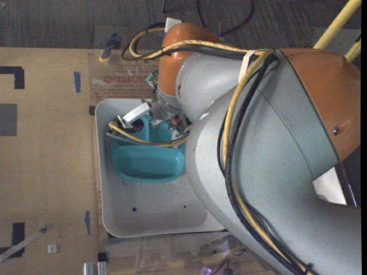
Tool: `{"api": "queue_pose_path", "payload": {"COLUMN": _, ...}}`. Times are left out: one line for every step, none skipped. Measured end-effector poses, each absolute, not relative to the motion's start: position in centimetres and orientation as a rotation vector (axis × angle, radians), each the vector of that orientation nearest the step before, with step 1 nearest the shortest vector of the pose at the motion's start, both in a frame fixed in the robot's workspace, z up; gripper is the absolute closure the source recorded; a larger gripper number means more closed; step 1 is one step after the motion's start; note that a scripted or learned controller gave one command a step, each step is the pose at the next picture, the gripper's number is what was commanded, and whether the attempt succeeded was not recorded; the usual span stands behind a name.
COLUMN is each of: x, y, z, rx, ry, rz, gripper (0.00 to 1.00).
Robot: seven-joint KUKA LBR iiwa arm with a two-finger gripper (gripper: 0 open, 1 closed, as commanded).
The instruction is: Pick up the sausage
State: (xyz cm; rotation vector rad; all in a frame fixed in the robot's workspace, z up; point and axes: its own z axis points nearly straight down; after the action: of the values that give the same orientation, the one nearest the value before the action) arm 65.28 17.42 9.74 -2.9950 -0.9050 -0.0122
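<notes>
The gripper (150, 121) sits low in the bin (149, 211), over a teal object (146, 162); its state cannot be told. No sausage is identifiable; it is likely light, smooth and best held mid-length.

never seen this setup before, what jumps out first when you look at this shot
The big grey arm with its orange band fills the right half, reaching in over the white bin. Below its wrist, a teal object sits in the bin's upper part, with yellow and black cables trailing along the arm. The bench to the left is bare brown board with blue tape marks.
</notes>
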Motion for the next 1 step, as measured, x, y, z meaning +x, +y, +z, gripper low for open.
{"api": "queue_pose_path", "payload": {"x": 65.65, "y": 16.93, "z": 9.74, "rx": -2.898, "ry": -1.184, "rz": -0.009, "gripper": 0.00}}
